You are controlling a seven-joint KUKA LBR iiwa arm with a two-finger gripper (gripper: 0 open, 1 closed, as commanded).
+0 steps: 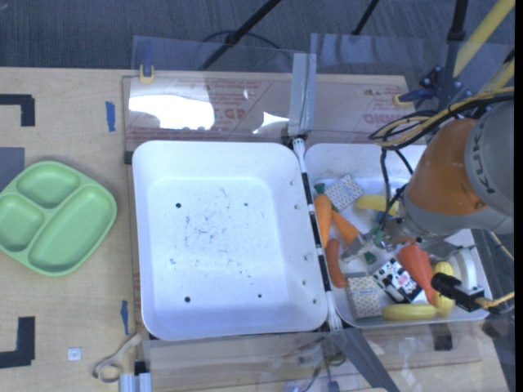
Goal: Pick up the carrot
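So the gripper (377,242) is down low in the right bin (466,321), right in the middle of the clutter, but honestly I can't tell what state it's in from this angle since the wrist blocks most of it. There are a few carrots here: one carrot (324,217) sits along the left wall just left of the tool, with another orange piece (346,227) beside it. Looks like the reach-and-grab step to me, so next it needs to line up over one carrot and close on it cleanly before lifting, without snagging the bananas (409,310) or sponge (365,295) nearby.
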